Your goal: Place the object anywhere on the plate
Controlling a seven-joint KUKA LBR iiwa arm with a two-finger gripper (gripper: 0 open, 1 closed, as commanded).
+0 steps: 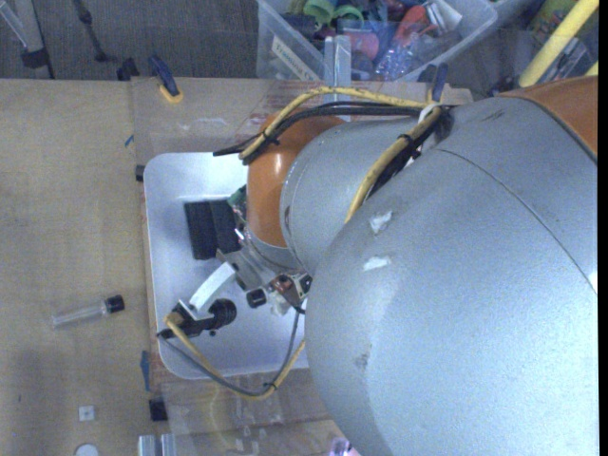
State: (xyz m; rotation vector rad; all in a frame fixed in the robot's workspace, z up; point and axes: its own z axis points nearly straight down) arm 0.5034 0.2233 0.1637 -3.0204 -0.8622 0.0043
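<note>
Grey metal marks the claw, seen from above at the lower end of the wrist, over the right half of the white bin. Most of it lies under the wrist, so whether it is wide or narrow cannot be told, and nothing can be seen held in it. Just above it, the orange band rings the wrist. Behind that, the broad grey arm reaches in from the right and covers the right and lower parts of the view. Yellow and black cables run along the arm and loop down past the bin's near rim.

A flat black block lies on the bin floor in the bin's far half, up and to the left of the claw. Its right edge is close beside the wrist, and it is apart from the claw. The bin floor around it is bare white.

The bin rests on a pale wooden surface. On this surface, left of the bin, lies a clear tube with a black cap, on its side and well apart from the rim. A blue clamp sits at the far edge of the surface. Beyond it stands a clear crate of mixed coloured items, and a yellow pole slants across the top right corner.
</note>
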